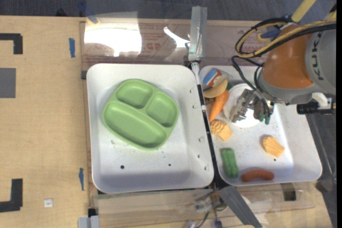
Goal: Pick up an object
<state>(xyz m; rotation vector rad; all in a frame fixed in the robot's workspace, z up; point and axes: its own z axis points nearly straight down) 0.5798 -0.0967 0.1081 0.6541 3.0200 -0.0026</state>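
Note:
My gripper [251, 112] hangs over the upper middle of the right bin [302, 163], open, above a white round dish [241, 121]. Nothing shows between its fingers. Just to its left lies an orange carrot [217, 105], with a round red, white and blue toy [212, 80] behind it. A yellow waffle-like piece [220, 129] sits below the carrot. To the gripper's lower right lies a yellow-orange piece [273, 146]. A green pickle [230, 162] and a red-brown sausage [257, 174] rest near the bin's front edge.
The left bin [107, 168] holds a green divided plate [140, 112]. A raised divider [206, 131] separates the two bins. The arm's orange band [286, 64] and cables [262, 34] overhang the right bin's back right corner.

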